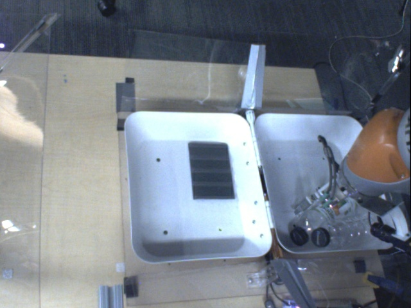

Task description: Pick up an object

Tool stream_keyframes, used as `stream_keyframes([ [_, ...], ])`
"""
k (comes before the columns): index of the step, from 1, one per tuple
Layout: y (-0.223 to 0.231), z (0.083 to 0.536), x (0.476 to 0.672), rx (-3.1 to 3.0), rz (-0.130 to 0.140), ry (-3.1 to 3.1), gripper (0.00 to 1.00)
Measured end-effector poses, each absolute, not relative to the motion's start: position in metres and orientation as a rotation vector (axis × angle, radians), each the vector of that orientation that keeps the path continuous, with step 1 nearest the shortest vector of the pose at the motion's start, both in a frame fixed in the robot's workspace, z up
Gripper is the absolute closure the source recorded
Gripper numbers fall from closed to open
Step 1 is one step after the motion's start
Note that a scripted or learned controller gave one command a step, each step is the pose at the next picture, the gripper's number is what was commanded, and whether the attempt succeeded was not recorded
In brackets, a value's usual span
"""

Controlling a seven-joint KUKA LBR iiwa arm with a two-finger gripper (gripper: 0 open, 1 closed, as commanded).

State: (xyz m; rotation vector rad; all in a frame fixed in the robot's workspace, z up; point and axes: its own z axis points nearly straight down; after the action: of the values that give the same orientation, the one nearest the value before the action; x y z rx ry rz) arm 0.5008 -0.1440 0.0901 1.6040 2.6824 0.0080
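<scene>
Two shallow white bins sit side by side on a pale wooden bench [70, 191]. The left bin [148, 236] holds one thing, a dark grey rectangular ribbed pad or block [210, 170] lying flat near its middle, well apart from every wall. Its long axis runs from the far side of the bin toward the near side, tilted a little so that the near end leans right, and its faint ribs cross the short way. The right bin [289, 146] holds the arm's working end: the grey wrist with the orange band [380, 154] comes in from the right and covers much of the bin's right side, cut off by the frame edge. Below it the gripper [329, 201] hangs low over the bin floor amid thin wires and metal parts; whether it is spread or closed, and whether it has anything, cannot be told. Just in front, near the bin's near wall, lie two small dark round objects [309, 236] side by side, almost touching; what they are is too small to make out. A thin dark cable [327, 149] curves up toward the far wall.
</scene>
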Motion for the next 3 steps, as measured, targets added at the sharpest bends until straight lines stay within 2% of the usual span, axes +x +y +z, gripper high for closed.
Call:
stream_keyframes([
  [1,-0.105,0.090,0.553,1.528,0.013,2.729,0.00],
  [2,-0.104,0.102,0.555,1.521,0.018,2.725,1.00],
  [3,-0.104,0.102,0.555,1.521,0.018,2.725,0.00],
])
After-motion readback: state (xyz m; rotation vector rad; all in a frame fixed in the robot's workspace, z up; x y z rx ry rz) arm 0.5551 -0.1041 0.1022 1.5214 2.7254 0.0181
